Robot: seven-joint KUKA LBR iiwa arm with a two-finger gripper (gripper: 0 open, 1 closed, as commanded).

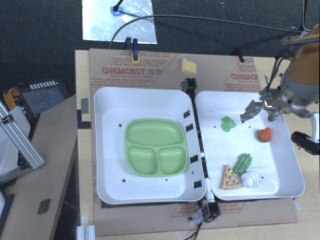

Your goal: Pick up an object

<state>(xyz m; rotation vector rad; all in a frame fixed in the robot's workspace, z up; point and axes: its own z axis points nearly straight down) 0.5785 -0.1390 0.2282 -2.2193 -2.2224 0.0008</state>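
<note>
Dark carpet surrounds a tabletop (60, 129) covered by a cardboard sheet (150, 69), on which two shallow white bins sit side by side. Left bin (107, 104): holds a pale green compartment plate (155, 147), lying flat near its centre. Right bin (285, 184): holds five small items. A small green piece (228, 124) lies in the upper left part of this bin, and a red-orange piece (264, 134) lies toward the right wall. Near the front edge lie a pizza-slice toy (230, 178), a darker green ridged piece (243, 163) touching its upper right side, and a white lump (251, 179) just beside both.

Arm (305, 69), grey, enters from the right. Gripper (261, 111): positioned over the upper part of the right bin, between the small green piece and the red-orange piece, and apart from each. Its fingers (248, 113) are spread apart, with nothing between them. A small yellow block (188, 66) rests on the cardboard behind the bins.
</note>
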